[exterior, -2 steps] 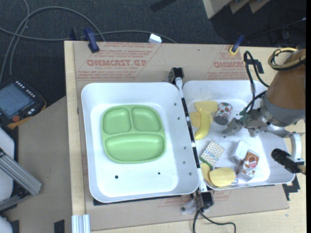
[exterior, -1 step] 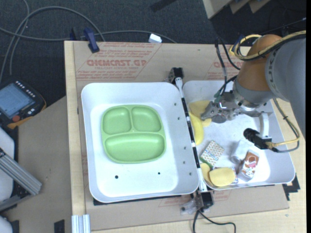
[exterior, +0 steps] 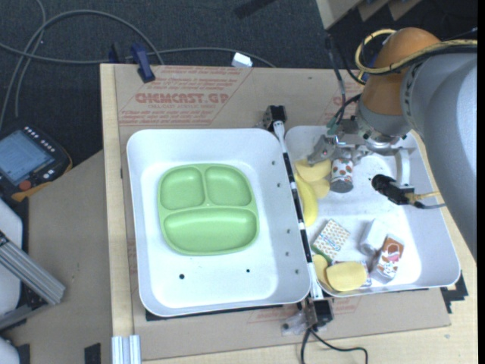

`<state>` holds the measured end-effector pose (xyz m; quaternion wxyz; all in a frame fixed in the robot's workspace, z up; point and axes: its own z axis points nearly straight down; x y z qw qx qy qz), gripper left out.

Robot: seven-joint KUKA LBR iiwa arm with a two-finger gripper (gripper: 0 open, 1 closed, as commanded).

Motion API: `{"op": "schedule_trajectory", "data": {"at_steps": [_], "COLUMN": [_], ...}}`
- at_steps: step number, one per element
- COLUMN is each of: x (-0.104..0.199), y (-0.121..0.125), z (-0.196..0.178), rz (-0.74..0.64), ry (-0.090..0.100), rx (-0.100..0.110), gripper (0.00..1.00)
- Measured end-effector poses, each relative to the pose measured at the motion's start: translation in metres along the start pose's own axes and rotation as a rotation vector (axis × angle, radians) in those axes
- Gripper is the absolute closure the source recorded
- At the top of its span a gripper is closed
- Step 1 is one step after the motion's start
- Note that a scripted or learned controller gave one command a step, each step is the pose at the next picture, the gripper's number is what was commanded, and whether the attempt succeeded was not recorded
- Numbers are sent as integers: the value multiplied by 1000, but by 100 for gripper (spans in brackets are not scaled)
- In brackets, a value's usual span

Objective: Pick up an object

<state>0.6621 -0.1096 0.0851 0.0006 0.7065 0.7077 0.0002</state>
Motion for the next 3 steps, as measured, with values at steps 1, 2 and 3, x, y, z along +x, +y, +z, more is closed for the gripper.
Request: {"op": "schedule_trajectory", "data": {"at_steps": [1,2,3], "x": [-16,-15,64], "y": [-13,-13,-31], "z": [0,-10,-100], "rz": [2,1,0], "ry": [0,-1,1], "rx": [3,1,-1], "gripper": [0,100,100]}}
